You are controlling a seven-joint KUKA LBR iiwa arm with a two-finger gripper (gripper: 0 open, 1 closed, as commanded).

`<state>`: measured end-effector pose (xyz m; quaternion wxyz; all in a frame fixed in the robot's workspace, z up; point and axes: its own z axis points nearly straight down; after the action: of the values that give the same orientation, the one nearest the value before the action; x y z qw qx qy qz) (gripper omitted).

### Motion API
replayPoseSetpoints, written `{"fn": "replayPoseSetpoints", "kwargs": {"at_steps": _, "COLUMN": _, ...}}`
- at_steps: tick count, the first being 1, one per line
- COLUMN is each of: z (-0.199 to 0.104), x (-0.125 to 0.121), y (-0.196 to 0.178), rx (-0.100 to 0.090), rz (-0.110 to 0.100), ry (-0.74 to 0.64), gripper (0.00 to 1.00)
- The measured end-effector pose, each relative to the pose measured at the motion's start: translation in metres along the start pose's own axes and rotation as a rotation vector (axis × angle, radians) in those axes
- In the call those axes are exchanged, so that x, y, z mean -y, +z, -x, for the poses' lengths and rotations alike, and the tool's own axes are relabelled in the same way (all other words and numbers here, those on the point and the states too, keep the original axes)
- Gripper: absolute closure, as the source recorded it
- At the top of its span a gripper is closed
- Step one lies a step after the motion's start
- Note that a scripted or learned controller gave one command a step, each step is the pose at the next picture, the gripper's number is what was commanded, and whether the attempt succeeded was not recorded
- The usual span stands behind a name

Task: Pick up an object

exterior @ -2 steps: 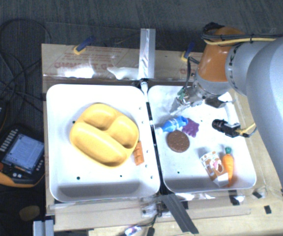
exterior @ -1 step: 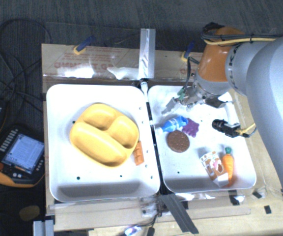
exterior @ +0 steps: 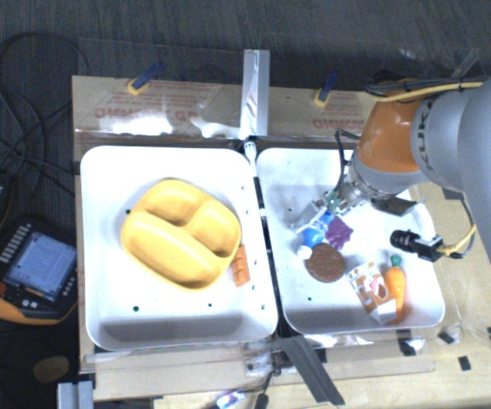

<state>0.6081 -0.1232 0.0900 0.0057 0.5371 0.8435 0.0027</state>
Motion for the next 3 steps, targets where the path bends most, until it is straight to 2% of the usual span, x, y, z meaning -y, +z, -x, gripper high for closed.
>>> {"fn": "replayPoseSetpoints", "kwargs": {"at_steps": 1, "z": 0.000, "x": -0.002, "y": -0.010, "rx": 0.001, "rz": 0.006, "ry": 0.000, "gripper": 1.00}}
{"fn": "replayPoseSetpoints", "kwargs": {"at_steps": 2, "z": 0.000, "x": -0.002, "y": -0.010, "rx": 0.001, "rz": 0.005, "ry": 0.000, "gripper": 0.00}}
{"fn": "replayPoseSetpoints", "kwargs": {"at_steps": 3, "z": -0.023, "x": 0.043, "y": -0.001, "rx": 0.004, "rz": 0.002, "ry": 0.047, "gripper": 0.00}}
